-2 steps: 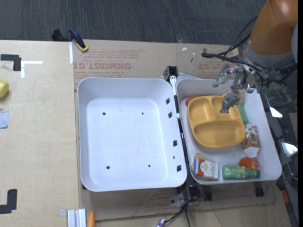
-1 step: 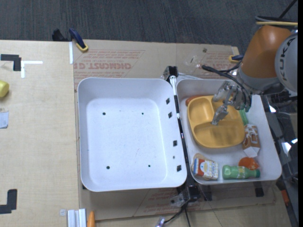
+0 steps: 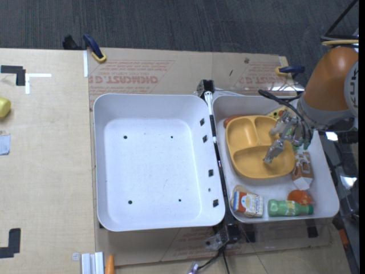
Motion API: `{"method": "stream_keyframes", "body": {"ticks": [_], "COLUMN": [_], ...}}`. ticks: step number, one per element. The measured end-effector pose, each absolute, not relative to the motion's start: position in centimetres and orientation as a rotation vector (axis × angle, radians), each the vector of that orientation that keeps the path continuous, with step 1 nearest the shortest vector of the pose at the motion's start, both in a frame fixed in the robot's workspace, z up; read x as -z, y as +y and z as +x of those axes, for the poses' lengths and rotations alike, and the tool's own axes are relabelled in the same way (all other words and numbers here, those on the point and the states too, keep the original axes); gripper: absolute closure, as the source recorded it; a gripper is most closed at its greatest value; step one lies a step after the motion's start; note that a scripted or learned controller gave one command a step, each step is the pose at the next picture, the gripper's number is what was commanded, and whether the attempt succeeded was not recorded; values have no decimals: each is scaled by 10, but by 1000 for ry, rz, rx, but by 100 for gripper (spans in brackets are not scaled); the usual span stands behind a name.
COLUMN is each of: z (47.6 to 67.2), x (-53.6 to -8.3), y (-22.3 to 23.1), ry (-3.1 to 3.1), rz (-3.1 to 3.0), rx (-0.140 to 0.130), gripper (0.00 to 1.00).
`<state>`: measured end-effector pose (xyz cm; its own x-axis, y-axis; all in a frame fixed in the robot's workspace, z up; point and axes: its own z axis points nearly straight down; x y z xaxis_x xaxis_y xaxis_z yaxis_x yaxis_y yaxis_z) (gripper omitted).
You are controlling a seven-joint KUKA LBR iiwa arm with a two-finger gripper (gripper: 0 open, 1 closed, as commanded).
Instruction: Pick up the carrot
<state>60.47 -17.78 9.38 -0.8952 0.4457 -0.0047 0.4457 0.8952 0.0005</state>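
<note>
My gripper (image 3: 278, 147) hangs over the near right part of the yellow divided plate (image 3: 245, 138) in the right bin (image 3: 223, 170). It is blurred against the plate, so I cannot tell whether it is apart, together or clamped on anything.

The carrot is hard to make out. I take it for the orange sliver (image 3: 228, 120) peeking out at the plate's far left rim, mostly hidden by the plate, but I cannot be sure. A 2nd orange-red lump (image 3: 299, 197) lies at the bin's near right, touching the green bottle (image 3: 288, 208), which lies on its side. Left of the bottle sits a small printed carton (image 3: 248, 203). A brown packet (image 3: 302, 167) lies just right of the plate, partly under my wrist.

The left bin (image 3: 102, 170) is beside it. A yellow object (image 3: 3, 107) is cut off at the far left edge.
</note>
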Motion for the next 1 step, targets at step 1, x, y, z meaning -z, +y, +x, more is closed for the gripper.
{"method": "stream_keyframes", "body": {"ticks": [1], "z": [605], "x": [-104], "y": [-178], "ry": [3055], "rz": [711], "rx": [6], "gripper": [100]}}
